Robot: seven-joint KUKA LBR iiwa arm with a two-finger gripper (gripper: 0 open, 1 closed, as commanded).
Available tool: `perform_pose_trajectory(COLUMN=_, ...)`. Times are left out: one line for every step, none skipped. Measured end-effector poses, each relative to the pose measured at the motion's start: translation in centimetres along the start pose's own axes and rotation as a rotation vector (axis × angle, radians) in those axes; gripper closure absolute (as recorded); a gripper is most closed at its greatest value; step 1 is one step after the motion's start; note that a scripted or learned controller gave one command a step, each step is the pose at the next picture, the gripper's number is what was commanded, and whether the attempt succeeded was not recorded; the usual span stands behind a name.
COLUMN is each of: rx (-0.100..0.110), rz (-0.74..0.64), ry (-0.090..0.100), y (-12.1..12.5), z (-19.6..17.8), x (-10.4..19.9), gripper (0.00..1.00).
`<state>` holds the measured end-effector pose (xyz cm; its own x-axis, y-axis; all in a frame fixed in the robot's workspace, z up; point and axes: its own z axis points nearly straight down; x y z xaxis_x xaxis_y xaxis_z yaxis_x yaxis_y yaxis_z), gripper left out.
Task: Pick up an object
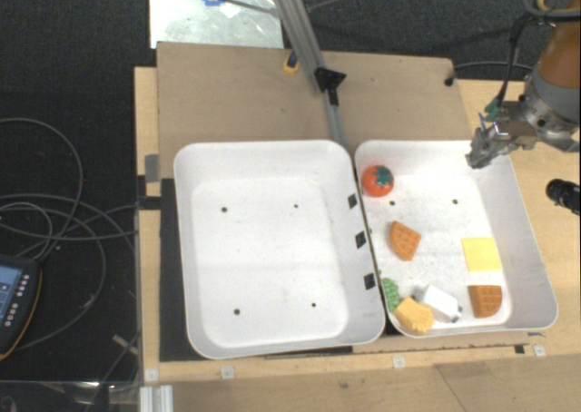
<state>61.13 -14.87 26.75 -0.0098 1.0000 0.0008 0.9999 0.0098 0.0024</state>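
Objects for picking all lie in the right bin (pixel 522 210), a shallow white tray with rounded corners and a faintly speckled floor. A red tomato-shaped toy (pixel 378 181) with a green top sits near the bin's far left corner. Toward the middle lies an orange wedge (pixel 405 240) with a waffle-like grid on its face. A flat pale-yellow square block (pixel 481 254) rests near the right wall, and just in front of it stands a small orange-brown waffle piece (pixel 486 300). Along the near wall, crowded together, are a yellow chunk (pixel 415 315), a white block (pixel 441 302) touching it, and a knobbly green piece (pixel 389 291) tucked against the left wall.

The gripper (pixel 481 149) hangs over the far right edge of this bin, above its rim and well apart from every toy; nothing is seen between its fingers, and whether they are spread or closed cannot be told. Above it are the grey wrist and the orange band of the arm (pixel 556 74).

The left bin (pixel 195 247) adjoins the right one, the two joined by black clips (pixel 359 239) along the shared edge. Both rest on a brown board (pixel 236 93). A grey metal pole (pixel 295 11) slants across the board's far side. Cables (pixel 54 220) trail over the dark floor at left.
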Motion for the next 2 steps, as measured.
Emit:
perform_pose_trajectory(rx=0.001, rz=0.000, ry=0.000, y=-0.2, z=0.4, x=4.7, gripper=1.00)
perform_pose_trajectory(rx=0.000, rz=0.000, ry=0.001, y=0.3, z=0.1, x=9.8, gripper=1.00)
